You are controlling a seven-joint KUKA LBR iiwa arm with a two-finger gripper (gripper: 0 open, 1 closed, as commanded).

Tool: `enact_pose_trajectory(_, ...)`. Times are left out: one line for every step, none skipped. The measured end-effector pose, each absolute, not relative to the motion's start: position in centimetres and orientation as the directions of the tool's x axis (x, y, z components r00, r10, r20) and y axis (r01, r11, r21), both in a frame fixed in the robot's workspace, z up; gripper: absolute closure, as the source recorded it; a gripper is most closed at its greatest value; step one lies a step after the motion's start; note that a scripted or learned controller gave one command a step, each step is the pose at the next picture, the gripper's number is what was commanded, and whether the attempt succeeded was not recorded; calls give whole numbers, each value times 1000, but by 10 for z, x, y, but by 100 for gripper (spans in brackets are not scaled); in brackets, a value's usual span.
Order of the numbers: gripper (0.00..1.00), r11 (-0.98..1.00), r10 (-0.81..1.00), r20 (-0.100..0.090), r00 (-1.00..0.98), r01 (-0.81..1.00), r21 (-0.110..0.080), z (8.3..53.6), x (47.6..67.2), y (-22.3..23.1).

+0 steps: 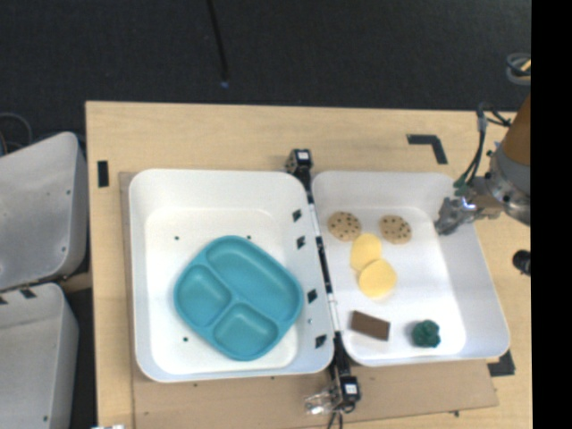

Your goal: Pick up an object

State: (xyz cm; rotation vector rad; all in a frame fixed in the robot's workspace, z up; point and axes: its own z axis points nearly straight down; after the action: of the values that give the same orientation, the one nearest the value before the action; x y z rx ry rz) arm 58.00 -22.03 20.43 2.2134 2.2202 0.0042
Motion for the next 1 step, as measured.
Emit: enact_pose_trajectory(100, 4, 1000, -2, -4, 1000, 5, 239, 581, -222)
